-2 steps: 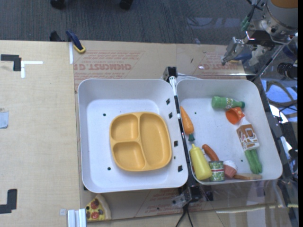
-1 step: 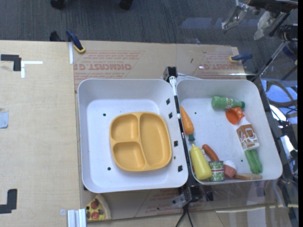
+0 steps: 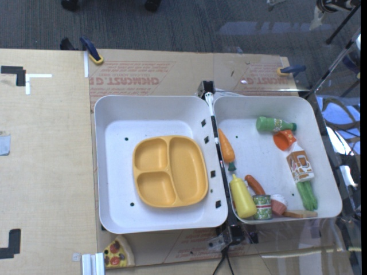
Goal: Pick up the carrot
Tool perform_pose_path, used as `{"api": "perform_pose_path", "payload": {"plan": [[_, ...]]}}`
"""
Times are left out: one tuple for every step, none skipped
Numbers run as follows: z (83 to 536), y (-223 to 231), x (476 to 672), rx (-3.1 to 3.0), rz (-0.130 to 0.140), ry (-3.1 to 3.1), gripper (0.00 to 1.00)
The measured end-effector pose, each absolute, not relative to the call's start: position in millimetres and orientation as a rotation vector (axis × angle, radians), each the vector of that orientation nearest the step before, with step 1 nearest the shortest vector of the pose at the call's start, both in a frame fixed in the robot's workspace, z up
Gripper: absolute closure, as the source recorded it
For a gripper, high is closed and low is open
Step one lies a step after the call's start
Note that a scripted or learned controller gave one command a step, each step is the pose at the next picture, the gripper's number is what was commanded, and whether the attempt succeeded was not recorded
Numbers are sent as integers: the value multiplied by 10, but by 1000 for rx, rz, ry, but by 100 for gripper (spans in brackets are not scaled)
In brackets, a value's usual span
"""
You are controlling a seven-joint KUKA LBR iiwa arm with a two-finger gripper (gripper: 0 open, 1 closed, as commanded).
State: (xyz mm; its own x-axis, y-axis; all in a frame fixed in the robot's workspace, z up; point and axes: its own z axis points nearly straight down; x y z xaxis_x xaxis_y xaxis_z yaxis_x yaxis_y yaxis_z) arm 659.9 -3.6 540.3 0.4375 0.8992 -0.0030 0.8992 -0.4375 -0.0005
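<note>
Carrot (image 3: 227, 146) lay against right bin's (image 3: 321, 153) left wall; cardboard-covered surface (image 3: 46, 153) held both bins, grey carpet (image 3: 189, 22) behind. Tool state: can't tell.

Arm colours, shape, cables, markings: cannot tell from here.

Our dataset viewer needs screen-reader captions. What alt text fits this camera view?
An orange carrot lies against the left wall of the right white bin, among toy foods including a yellow mustard bottle and a green bottle. The left white bin holds a yellow divided plate.
</note>
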Motion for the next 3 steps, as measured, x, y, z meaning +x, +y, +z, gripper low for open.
{"api": "perform_pose_path", "payload": {"plan": [[5392,507,6599,2898,-7,1212,0],[5400,880,6535,3051,-4,746,0],[5404,1260,6478,3090,-3,564,0]]}}
